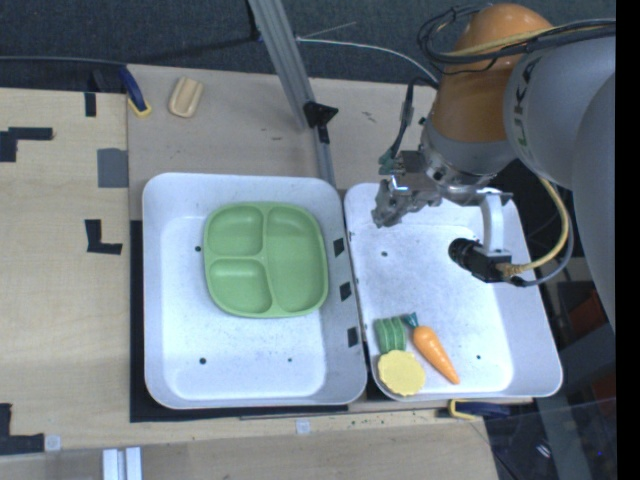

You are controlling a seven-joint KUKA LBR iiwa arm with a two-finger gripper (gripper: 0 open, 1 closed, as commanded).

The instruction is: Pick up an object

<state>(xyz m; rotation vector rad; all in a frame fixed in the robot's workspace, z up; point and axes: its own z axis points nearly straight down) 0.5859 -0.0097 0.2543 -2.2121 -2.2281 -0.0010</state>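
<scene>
Worktop point(60, 268): carries my two bins. Left bin point(170, 268): green divided plate point(266, 258), centred. Right bin point(500, 318): toy carrot point(436, 354), yellow disc point(401, 373), green piece point(392, 332) clustered at near-left corner, reachable. Hand point(388, 211): hovering far-left, apart from them; finger spread I cannot tell.

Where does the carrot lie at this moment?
The carrot lies in the right bin, near its front edge, just right of the yellow disc and the green piece.
</scene>
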